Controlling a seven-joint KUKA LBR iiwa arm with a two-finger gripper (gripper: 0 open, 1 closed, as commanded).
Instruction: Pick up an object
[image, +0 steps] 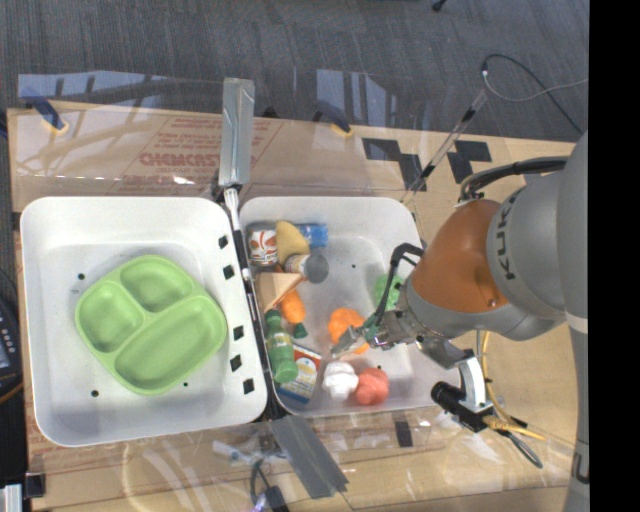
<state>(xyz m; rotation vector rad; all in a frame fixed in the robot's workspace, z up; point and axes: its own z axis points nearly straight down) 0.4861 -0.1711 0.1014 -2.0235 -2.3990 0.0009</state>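
the gripper hung low in the right bin, just right of the orange toy, and whether its jaws were spread or pressed together could not be told, since the wrist hid them.

the orange toy sat near the middle of the bin's lower half and seemed the nearest candidate. it looked like a light, hollow plastic piece, smooth and rounded, so it would likely slip unless taken across its widest part. just below the orange toy lay a white lump and a pink-red ball, touching each other; both looked soft and light. left of the orange toy, a green bottle and a wedge-shaped tan piece crowded the divider wall. above it lay a grey ball.

open floor showed to the upper right of the orange toy, which probably gave the best room for approach. the bin's right wall stood close to the wrist, leaving little margin there. well left of the orange toy, the left bin held a green divided plate.
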